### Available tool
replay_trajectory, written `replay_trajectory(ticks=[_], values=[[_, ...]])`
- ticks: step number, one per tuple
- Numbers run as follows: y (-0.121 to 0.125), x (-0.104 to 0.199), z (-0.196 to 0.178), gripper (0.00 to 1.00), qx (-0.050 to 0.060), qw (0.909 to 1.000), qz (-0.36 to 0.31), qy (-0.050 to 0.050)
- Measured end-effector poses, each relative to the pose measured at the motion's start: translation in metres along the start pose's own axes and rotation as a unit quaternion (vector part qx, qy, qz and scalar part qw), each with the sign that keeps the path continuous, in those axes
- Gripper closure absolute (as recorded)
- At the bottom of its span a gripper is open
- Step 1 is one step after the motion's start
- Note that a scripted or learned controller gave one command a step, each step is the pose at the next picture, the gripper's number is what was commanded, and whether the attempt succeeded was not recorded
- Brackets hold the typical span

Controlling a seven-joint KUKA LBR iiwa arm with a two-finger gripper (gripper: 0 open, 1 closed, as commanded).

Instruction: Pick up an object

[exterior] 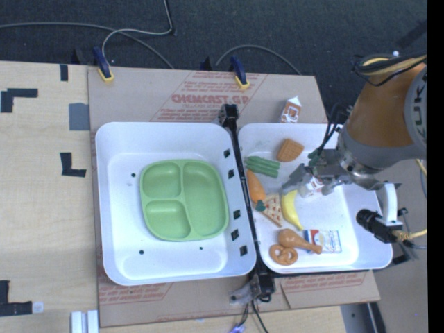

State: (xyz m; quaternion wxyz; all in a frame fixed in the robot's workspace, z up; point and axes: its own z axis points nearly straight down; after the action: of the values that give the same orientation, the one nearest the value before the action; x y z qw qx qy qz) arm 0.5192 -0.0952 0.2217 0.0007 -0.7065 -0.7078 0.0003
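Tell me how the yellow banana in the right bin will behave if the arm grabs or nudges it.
The banana looks like a moulded toy, so probably stiff and light. Its curved, smooth body may slip or pivot when squeezed off-centre. Pushed, it would likely swing into the cheese wedge lying against it rather than roll.

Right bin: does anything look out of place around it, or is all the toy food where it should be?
One thing stands out: a small milk carton lies on the cardboard just beyond the right bin's far rim, outside both bins. The carrot, banana, pretzel and the rest lie inside.
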Motion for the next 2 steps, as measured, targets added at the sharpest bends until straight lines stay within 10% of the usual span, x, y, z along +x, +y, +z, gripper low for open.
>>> replay_trajectory(ticks=[1,2], values=[[0.045,-0.013,0.113,0.0,-0.003,1.0,0.0,-0.001],[0.114,-0.011,0.135,0.0,-0.003,1.0,0.001,-0.002]])
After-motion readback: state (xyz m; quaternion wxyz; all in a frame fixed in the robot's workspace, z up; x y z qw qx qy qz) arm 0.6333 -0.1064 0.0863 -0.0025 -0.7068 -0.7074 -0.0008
